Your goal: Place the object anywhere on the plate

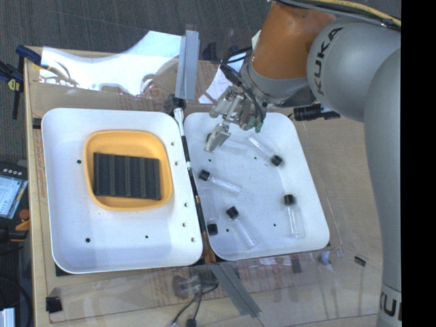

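Gripper (228, 125) above the right bin (310, 182), where clear vials lie scattered; yellow plate (126, 145) in the left bin (61, 216).

You cannot tell how the gripper's parts are set, as glare blurs them. Four clear, black-capped vials lie flat; the nearest vial (219, 182) runs left-right, cap leftward, another vial (292, 215) upright-lengthwise, cap away.

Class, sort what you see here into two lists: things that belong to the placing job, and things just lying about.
Job: vials in the right bin; yellow plate in the left bin; gripper.
Lying about: cables; grey bar; handheld device.
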`<state>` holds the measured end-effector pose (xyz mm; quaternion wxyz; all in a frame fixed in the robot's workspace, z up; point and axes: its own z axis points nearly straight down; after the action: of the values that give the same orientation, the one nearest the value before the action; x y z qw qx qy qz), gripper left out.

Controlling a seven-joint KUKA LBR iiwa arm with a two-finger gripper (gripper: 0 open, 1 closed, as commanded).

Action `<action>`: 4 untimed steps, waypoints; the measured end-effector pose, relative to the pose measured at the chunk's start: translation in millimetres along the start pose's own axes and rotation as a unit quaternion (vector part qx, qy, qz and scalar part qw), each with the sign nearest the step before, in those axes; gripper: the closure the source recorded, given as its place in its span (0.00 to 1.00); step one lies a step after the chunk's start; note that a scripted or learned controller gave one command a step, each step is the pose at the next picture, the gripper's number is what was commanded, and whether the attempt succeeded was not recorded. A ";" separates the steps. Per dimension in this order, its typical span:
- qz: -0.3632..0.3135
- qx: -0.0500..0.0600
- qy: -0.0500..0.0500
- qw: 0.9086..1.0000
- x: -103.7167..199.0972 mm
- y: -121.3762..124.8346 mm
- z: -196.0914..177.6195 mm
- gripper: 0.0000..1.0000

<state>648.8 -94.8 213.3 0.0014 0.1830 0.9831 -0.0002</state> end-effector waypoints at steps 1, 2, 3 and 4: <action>0.003 0.000 0.000 1.000 -13.2 -32.9 -18.3 0.00; -0.171 0.000 0.001 0.985 -10.7 -47.0 -9.2 0.00; -0.292 0.000 -0.001 0.956 -20.5 -56.4 -7.2 0.00; -0.489 -0.001 0.002 0.872 -33.6 -81.5 32.9 0.00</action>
<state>650.8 -182.9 180.4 -0.0002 -0.3210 0.9471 0.0007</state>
